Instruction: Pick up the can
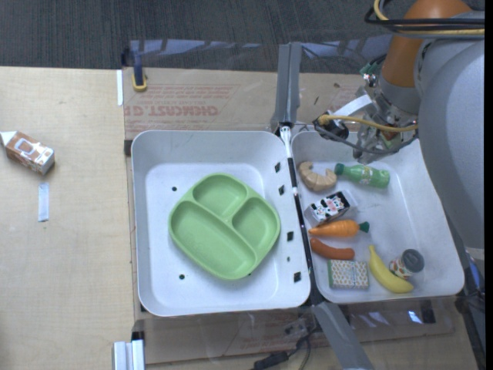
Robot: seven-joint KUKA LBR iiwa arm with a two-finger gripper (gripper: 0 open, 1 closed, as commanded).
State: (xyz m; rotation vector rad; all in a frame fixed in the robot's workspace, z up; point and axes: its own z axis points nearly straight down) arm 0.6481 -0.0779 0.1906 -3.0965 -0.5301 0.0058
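The pincer (368, 146) is seen hanging over the far end of the right bin (431, 206), just above and beside the green bottle (363, 175), and honestly whether it's spread or pressed together can't be told from this angle, since the tips are lost in cables and shadow. Nothing is seen gripped in it, so the pickup can't be counted as done. The can (408, 262) is found way down at the near corner of the same bin, lying on its side with its dark end showing, touching or just beside the banana (385, 271). So the target is well apart from where the arm is parked, with the bottle, the bread roll (317, 176), the little black-and-white carton (330, 206), the carrot (336, 228), the sausage (332, 249) and the checkered sponge (348, 274) scattered between or off to the side. The left bin (154, 230) is taken up by a green divided plate (223, 226), which isn't involved. As a judgement: pretty much the whole job is left, meaning the arm has to be brought toward the near corner, lowered over the can, closed on it and lifted. The banana crowding it could make a clean grab tricky.
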